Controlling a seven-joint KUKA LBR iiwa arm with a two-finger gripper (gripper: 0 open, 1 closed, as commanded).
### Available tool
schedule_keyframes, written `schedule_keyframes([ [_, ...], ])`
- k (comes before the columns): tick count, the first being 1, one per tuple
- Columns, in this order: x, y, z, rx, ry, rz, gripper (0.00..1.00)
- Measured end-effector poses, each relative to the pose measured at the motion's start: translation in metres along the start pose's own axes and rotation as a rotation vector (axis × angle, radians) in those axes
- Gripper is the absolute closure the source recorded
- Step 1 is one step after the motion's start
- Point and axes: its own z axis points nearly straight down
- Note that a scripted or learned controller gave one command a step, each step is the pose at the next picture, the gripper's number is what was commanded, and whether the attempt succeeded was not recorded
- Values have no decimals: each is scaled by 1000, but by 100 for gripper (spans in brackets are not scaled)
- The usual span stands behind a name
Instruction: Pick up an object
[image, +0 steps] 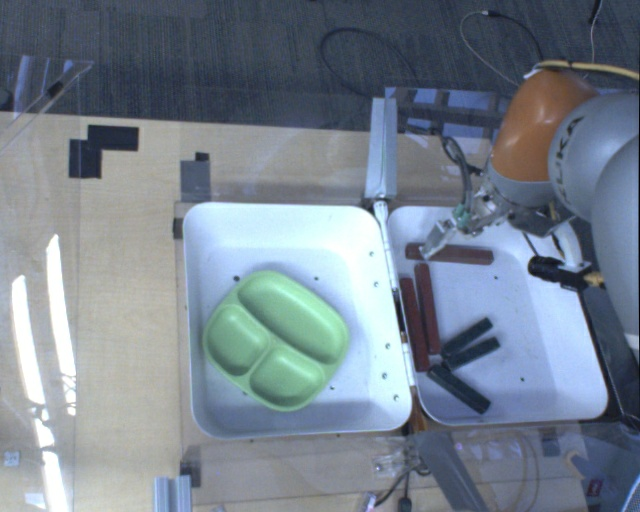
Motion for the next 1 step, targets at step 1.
schedule_keyframes([
  [1, 14, -11, 14, -15, -12, -183, 0],
])
